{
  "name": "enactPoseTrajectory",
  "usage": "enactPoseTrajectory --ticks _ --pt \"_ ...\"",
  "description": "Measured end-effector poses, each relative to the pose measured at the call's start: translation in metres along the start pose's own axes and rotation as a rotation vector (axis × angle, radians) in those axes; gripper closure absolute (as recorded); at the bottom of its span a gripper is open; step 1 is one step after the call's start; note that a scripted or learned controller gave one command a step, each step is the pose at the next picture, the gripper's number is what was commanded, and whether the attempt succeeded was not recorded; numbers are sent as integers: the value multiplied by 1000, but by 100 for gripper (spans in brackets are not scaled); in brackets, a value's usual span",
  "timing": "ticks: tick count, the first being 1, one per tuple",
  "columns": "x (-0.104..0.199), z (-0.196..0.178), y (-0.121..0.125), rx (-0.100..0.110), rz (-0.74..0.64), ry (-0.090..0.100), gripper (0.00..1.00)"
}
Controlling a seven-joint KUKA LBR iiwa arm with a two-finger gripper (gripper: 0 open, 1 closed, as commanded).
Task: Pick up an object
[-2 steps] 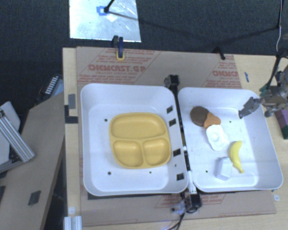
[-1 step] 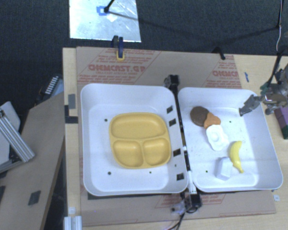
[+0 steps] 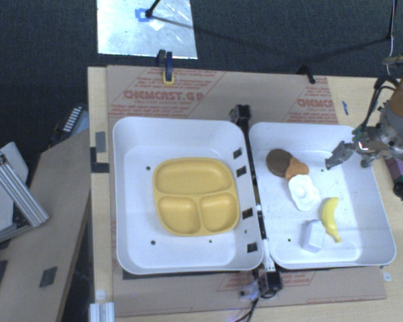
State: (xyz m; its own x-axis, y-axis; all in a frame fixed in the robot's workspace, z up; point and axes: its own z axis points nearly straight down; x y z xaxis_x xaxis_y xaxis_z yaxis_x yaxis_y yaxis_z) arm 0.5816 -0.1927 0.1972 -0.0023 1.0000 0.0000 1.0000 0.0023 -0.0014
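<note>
While the gripper (image 3: 338,156) hangs over the upper right part of the right bin (image 3: 376,210), nothing is visible between its fingers, and at this size I cannot tell whether they stand wide or narrow. It sits at the end of the arm (image 3: 397,123), which comes in from the right edge, and it is slightly apart from every object below it.

Nearest to it is a brown, rounded piece (image 3: 279,161) with a smaller orange piece (image 3: 297,169) touching its lower right side. Just below those lies a white fried-egg toy (image 3: 303,192), then a yellow banana (image 3: 330,217), and beside the banana's lower end a small pale block (image 3: 313,236). All five things lie in a loose cluster down the middle of the right bin. In the left bin (image 3: 131,180) rests a yellow divided plate (image 3: 191,196), well apart from the gripper.

Since the task names no particular object, the brown piece and its orange neighbour look like the likeliest targets, and that closeness is the main risk. A descent between them could catch both, or push one aside and close on nothing. The egg is flat and pale against the white floor, so fingers might slide over it without gripping. The banana's curve could let it roll out of a pinch taken off centre. A reach near the bin wall might also strike the rim.
</note>
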Motion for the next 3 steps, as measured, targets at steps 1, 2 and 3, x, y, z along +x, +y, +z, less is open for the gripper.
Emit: enactPoseTrajectory --ticks 1,2,3 --pt "-1 62 4 2 1 1 0" --pt "-1 110 5 -5 2 -1 0" --pt "-2 99 6 -8 1 -3 100"
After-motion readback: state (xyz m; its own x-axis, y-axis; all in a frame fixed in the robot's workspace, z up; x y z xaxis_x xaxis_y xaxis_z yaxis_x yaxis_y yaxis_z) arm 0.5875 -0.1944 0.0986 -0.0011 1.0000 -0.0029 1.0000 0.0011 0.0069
